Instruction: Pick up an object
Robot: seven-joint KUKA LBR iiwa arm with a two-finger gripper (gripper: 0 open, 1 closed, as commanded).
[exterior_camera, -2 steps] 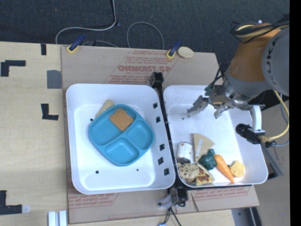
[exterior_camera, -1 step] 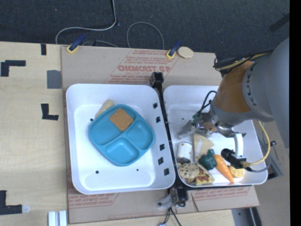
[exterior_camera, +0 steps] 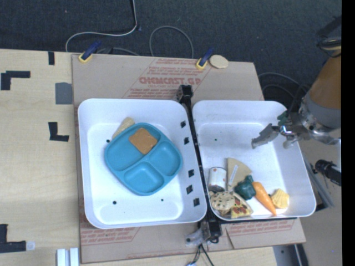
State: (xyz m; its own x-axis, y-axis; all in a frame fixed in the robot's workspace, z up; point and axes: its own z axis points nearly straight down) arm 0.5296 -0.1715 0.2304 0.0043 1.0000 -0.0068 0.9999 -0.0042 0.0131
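End effector [exterior_camera: 265, 137] over the right bin [exterior_camera: 244, 112], upper half; finger spread: cannot tell. Toy food cluster lies below it, toward the near wall: carrot [exterior_camera: 264, 197], long axis diagonal; one can [exterior_camera: 217, 177], one cookie [exterior_camera: 223, 201]. Left bin [exterior_camera: 94, 165]: one blue tray [exterior_camera: 145, 160].

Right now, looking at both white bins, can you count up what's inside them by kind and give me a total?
Blue divided tray: 1
Toast slice, on the tray: 1
Tan piece, half hidden behind the tray: 1
Can: 1
Pale wedge: 1
Dark green toy: 1
Carrot: 1
Yellow piece: 1
Cookie: 1
Pizza slice: 1
Total: 10
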